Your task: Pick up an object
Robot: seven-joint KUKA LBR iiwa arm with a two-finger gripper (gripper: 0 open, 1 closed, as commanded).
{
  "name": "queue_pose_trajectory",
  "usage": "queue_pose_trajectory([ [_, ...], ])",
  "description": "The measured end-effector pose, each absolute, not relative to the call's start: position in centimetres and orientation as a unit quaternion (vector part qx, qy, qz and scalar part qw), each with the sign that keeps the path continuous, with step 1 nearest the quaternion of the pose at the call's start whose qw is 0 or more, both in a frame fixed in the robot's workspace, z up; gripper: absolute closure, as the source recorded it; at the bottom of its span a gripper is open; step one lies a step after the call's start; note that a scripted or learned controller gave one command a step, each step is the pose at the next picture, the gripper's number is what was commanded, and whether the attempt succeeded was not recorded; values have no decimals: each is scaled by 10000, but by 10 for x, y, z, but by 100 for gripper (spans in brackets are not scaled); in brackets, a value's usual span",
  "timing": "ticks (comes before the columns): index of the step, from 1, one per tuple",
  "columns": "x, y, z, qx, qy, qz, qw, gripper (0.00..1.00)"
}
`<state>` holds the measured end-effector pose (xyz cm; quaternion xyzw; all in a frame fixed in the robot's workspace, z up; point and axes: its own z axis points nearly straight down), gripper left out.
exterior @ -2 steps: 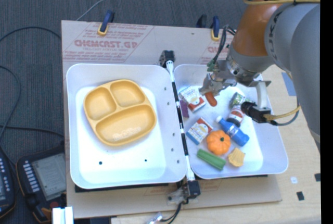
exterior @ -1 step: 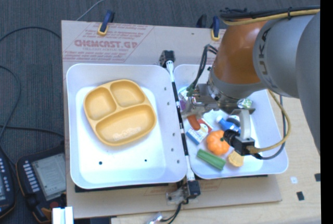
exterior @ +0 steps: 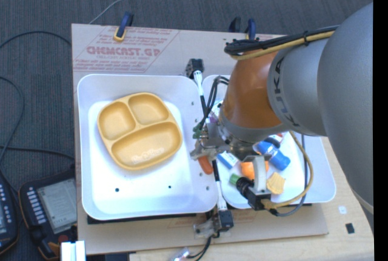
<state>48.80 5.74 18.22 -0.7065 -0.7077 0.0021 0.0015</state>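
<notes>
the arm (exterior: 285, 90) leans in from the right and hangs low over the right bin (exterior: 324, 184), its orange band (exterior: 248, 93) and grey wrist covering most of that bin. the gripper (exterior: 233, 153) sits somewhere under the wrist, down among the small things at the bin's near left part, close to the wall that the two bins share. i cannot tell how it is set or whether it has hold of anything, because the wrist and its cables hide that part.

what can be picked lies around it: a blue piece (exterior: 276, 156) with a white end just to the right of the wrist, an orange bit (exterior: 247, 167) below it, a small green thing (exterior: 233, 179) beside a black cable end, a tan wedge (exterior: 276, 183) nearer the front, and a reddish bit (exterior: 206, 164) at the shared wall. all of these look to rest on the bin floor.

the left bin (exterior: 88, 132) holds a yellow divided plate (exterior: 139, 129), lying flat and well apart from the arm.

my judgement: the task stands at the reach or grasp step. the arm is down at the pile, but no object is seen lifted, so the pick is not yet shown as done. closing on one item and raising it clear of the bin are left.
</notes>
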Motion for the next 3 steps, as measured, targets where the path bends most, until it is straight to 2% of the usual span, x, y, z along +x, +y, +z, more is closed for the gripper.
queue_pose_trajectory([
  [3, 491, 58, 206, -7056, -7086, 52, 34, 100],
])
